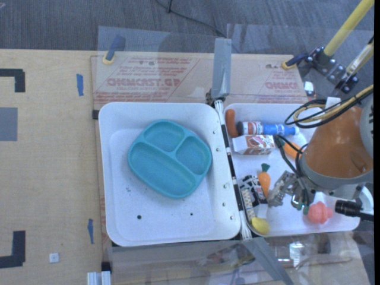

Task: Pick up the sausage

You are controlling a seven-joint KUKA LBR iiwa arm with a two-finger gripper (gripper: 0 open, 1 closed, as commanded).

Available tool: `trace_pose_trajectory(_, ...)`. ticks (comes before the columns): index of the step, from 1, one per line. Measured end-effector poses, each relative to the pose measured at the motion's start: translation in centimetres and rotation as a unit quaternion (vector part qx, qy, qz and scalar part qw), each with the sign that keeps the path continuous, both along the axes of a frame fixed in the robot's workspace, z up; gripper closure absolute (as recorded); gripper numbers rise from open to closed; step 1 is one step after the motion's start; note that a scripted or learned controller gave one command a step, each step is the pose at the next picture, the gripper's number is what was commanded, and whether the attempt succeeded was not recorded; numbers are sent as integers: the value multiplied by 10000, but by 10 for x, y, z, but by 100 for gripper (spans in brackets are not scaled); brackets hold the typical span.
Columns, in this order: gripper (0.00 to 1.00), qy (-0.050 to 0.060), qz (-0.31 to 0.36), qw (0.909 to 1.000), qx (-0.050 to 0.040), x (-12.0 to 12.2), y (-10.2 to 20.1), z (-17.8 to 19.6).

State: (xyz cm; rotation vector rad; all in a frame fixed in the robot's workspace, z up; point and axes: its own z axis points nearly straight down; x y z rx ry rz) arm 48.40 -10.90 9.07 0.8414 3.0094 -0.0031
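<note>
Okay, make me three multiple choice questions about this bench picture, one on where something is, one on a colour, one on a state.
1. Where is the divided plate?
A. left bin
B. right bin
C. on the wooden bench

2. What colour is that plate?
A. red
B. teal blue
C. yellow

3. How does the bottle by the right bin's far wall sit?
A. standing upright
B. lying on its side
C. on the plate

Answers:
1 A, it rests in the left bin.
2 B, its surface is teal blue.
3 B, its length runs flat along the bin floor.

Toys crowd the right bin (332, 221); the blue tray (170, 158) occupies the left.
</note>
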Motion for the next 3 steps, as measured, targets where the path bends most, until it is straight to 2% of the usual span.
trace_pose_trajectory(1,100,53,-274,9996,35,3,82,167)
trace_pose_trajectory(2,100,51,-465,9989,29,0,-24,155)
trace_pose_trajectory(3,100,46,645,9979,13,-3,-71,153)
